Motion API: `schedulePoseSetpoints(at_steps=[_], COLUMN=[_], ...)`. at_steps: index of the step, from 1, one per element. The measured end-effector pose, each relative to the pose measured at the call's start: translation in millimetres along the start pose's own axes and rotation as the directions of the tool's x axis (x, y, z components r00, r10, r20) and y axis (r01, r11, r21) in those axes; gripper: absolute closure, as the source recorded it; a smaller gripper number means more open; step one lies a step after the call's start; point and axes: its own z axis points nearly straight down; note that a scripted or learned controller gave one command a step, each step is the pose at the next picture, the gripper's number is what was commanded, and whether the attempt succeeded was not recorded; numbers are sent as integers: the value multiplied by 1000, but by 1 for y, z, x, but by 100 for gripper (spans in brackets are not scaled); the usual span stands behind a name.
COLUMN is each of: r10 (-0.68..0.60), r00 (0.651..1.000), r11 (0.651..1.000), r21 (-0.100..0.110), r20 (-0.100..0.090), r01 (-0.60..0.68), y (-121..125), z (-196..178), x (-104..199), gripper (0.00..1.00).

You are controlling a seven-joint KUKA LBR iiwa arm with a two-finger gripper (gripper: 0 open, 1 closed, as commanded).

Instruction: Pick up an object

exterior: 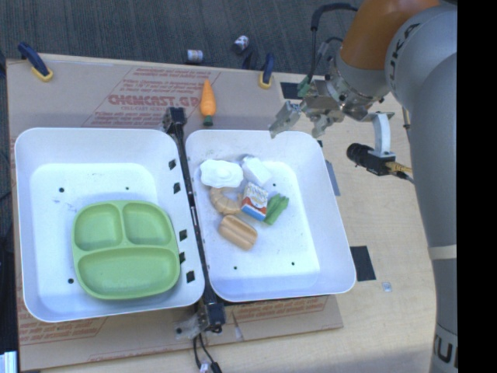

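- Nearest in the right bin [330, 231] lies a hot-dog-like toy [238, 231], probably light, firm and smooth; a grip across its short width looks safest.
- Just beyond, touching or nearly so, sit a small carton [255, 202], a green piece [276, 209], a tan ring [226, 200] and a white lump [220, 173], crowded enough to block fingers.
- The left bin [46, 162] holds a green divided plate [125, 249].
- Farther back, the hand [299, 123] hangs above the right bin's far rim, fingers apart, holding nothing.
- An orange carrot toy [207, 99] rests on the cardboard-covered table [147, 92]; dark carpet lies beyond.
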Motion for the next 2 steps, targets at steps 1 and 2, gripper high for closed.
schedulePoseSetpoints(at_steps=[1,2], r10=[-2,0], r00=[1000,1000], r11=[1000,1000], r21=[-6,-2], r20=[-1,1], r01=[2,0], y=[3,-5], z=[-103,-54], x=[67,13], gripper=[0,0])
